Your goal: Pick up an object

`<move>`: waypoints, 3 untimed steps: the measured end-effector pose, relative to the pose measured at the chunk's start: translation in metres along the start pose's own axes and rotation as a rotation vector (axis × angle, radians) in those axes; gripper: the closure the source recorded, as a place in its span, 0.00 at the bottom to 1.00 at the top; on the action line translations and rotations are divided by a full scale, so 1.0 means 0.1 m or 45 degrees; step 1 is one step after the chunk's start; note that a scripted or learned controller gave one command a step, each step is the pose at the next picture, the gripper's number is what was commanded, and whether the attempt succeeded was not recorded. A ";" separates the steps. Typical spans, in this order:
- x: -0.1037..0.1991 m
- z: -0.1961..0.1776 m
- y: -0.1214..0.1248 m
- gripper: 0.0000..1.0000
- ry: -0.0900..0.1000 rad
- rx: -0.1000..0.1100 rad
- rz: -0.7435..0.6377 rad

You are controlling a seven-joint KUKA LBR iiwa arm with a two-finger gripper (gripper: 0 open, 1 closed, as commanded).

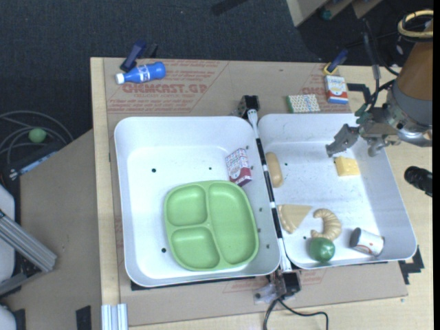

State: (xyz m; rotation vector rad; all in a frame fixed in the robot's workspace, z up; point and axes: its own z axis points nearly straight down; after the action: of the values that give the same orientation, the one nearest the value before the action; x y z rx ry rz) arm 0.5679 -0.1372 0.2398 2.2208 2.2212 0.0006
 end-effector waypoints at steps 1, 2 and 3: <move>-0.74 0.33 -0.11 0.00 0.000 0.003 0.001; -0.52 0.94 0.23 0.00 0.002 0.005 -0.002; -0.80 1.56 0.50 0.00 0.013 0.003 -0.006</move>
State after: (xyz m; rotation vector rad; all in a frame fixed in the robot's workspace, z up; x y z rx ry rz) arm 0.6176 -0.2169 0.0839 2.2215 2.2324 0.0092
